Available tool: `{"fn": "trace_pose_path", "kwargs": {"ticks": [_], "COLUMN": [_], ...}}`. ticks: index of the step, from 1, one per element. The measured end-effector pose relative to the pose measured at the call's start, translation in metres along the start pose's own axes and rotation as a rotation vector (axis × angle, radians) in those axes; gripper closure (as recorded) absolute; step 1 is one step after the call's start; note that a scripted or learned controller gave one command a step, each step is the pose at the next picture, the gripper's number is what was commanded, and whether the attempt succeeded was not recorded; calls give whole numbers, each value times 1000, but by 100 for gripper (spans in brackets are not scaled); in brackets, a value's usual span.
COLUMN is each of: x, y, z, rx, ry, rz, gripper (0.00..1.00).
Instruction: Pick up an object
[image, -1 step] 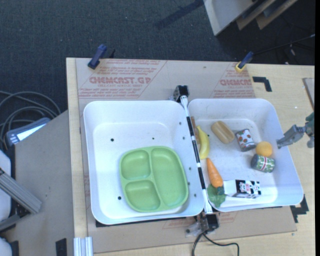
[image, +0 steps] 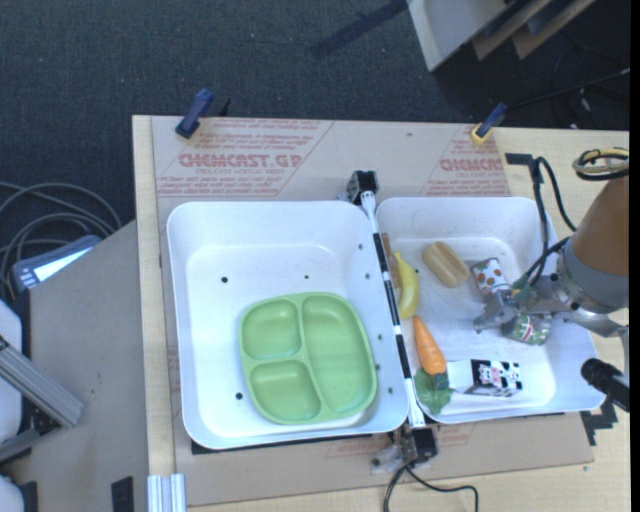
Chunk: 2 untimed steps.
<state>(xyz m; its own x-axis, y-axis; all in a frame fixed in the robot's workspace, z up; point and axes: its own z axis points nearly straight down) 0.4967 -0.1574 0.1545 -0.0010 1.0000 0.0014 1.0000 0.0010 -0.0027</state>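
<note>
Several items lie in the right bin: a yellow banana along its left wall, a tan bread roll, a small patterned box, an orange carrot with green leaves, and a white carton with black blotches near the front. My gripper is low over the bin's right part, just below the patterned box. A small greenish can lies right against the gripper's lower right side. Whether the can is held is hidden by the wrist.
A green divided plate sits in the left bin. The arm comes in over the right bin's right rim, with black cables beside it. Blue and yellow clamps hold the board at the back.
</note>
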Motion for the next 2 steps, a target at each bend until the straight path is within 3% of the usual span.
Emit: {"fn": "trace_pose_path", "kwargs": {"ticks": [1, 2], "x": [-43, -52], "y": [60, 113], "z": [70, 69], "rx": [-3, -4], "ry": [-2, -2], "rz": [1, -1], "gripper": [0, 0]}}
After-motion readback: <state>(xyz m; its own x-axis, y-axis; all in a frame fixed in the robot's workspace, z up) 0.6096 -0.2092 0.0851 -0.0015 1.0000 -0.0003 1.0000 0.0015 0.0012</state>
